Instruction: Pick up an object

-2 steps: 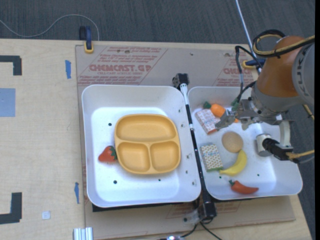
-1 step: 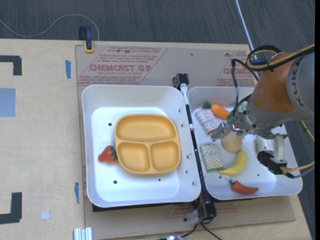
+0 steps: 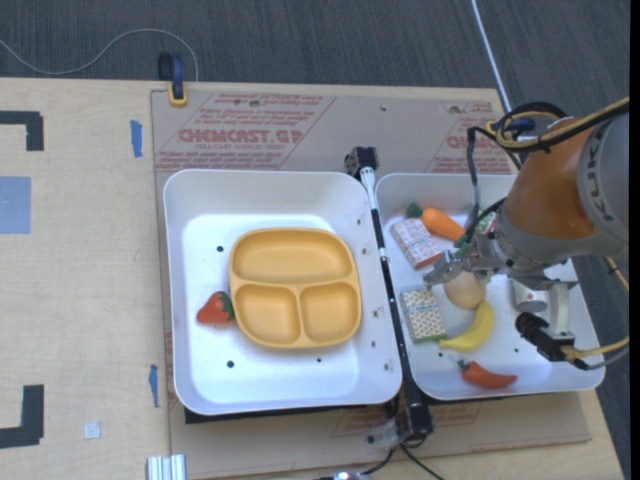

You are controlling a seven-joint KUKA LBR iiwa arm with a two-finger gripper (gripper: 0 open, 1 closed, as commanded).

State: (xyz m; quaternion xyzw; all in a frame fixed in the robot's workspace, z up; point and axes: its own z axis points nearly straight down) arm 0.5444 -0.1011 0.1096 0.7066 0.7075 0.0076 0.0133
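Observation:
My gripper [image 3: 462, 270] hangs low over the middle of the right bin [image 3: 585, 373], at the end of the grey arm with the orange band. Right under its tip lies a round tan object [image 3: 464, 292], like a small potato; whether the two touch is hidden. Around it lie a carrot [image 3: 441, 222], a pink-and-white packet [image 3: 414, 241], a small patterned box [image 3: 424, 315], a yellow banana [image 3: 474, 330] and a red pepper [image 3: 487, 374].
The left bin [image 3: 190, 268] holds a yellow three-compartment tray [image 3: 295, 286] with a strawberry [image 3: 214, 309] against its left side. A black clamp [image 3: 361, 160] sits between the bins at the back. Cables run behind the arm.

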